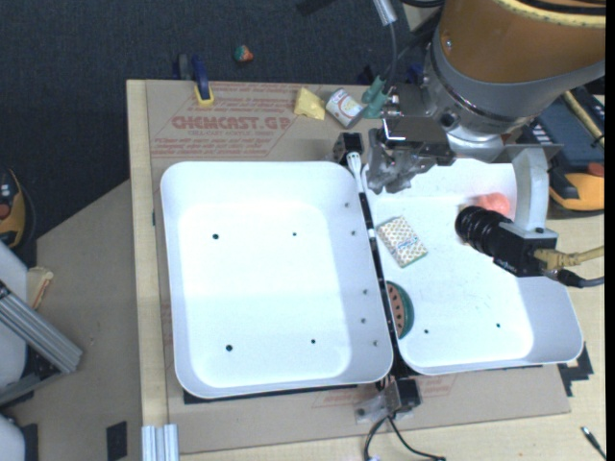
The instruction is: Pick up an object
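- I see the gripper (392, 173) low over the upper left corner of the right bin (538, 349), just right of the seam between the two bins.
- I cannot tell the gripper's state: it is a dark cluster of metal under the wrist, and I can make out nothing held in it.
- Candidates, all in the right bin: a small patterned packet (403, 240) lying flat near the bin's left wall, just below the gripper; a pink object (494, 203) toward the upper right, partly behind the black cylindrical fitting (492, 234) on the arm; a round dark green and red item (399, 311) against the left wall, lower down.
- Left bin (183, 200): bare white floor with a few dark dots.
- Progress, my judgement: no lift has happened; every object rests on the bin floor. The approach appears to be under way, the packet being the nearest target.
- Remaining: close on an object, lift it clear.
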Controlling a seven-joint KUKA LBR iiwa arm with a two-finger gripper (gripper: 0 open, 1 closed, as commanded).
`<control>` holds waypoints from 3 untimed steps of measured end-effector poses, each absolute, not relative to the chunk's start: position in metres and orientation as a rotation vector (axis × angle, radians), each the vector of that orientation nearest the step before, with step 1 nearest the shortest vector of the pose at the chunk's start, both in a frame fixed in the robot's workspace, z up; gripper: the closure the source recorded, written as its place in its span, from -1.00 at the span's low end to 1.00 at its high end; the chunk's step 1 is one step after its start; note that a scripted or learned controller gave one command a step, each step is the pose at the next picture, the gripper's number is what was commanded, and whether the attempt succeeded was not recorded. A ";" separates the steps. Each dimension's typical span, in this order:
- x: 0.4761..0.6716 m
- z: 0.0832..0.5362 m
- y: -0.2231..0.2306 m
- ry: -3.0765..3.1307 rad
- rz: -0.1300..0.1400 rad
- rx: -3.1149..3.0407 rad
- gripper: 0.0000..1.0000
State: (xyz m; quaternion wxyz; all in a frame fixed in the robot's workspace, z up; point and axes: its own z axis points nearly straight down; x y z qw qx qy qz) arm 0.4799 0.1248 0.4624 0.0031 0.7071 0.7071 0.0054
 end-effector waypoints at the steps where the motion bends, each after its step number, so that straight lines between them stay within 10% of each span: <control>1: 0.477 0.338 0.202 2.235 -0.019 2.219 1.00; 2: 0.480 0.522 0.149 2.210 0.031 2.219 1.00; 3: 0.508 0.377 0.229 2.233 -0.019 2.218 1.00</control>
